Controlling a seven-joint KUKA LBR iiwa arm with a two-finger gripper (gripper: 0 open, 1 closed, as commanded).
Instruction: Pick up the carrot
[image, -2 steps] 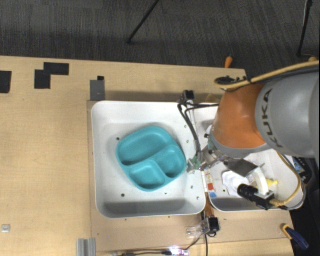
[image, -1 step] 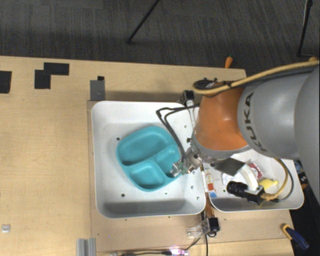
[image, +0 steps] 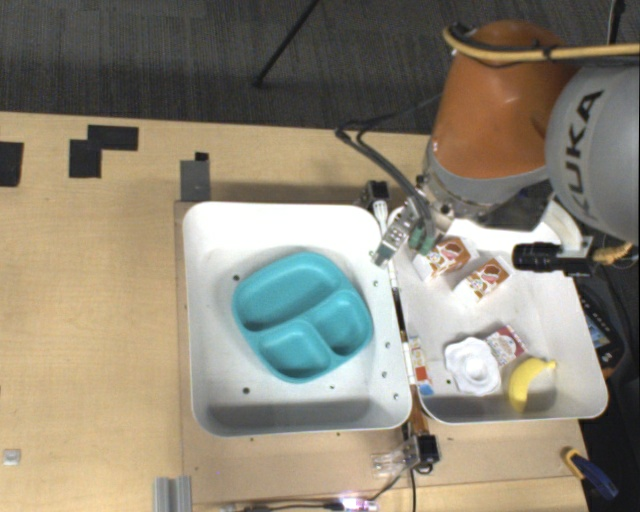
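My gripper (image: 407, 232) hangs over the back left corner of the right bin (image: 580, 330), close to the wall between the two bins. The grey arm with its orange band (image: 495, 95) reaches in from the upper right and covers the back of that bin. Whatever lies under the wrist is hidden. Just right of the gripper lie two small brown and white snack packets (image: 445, 257), (image: 483, 280).
A teal divided plate (image: 300, 312) lies in the left bin (image: 205, 300). At the front of the right bin are a white cup-like object (image: 472, 365), a red and white packet (image: 505, 345) and a yellow banana (image: 527, 380). Cables run behind the bins.
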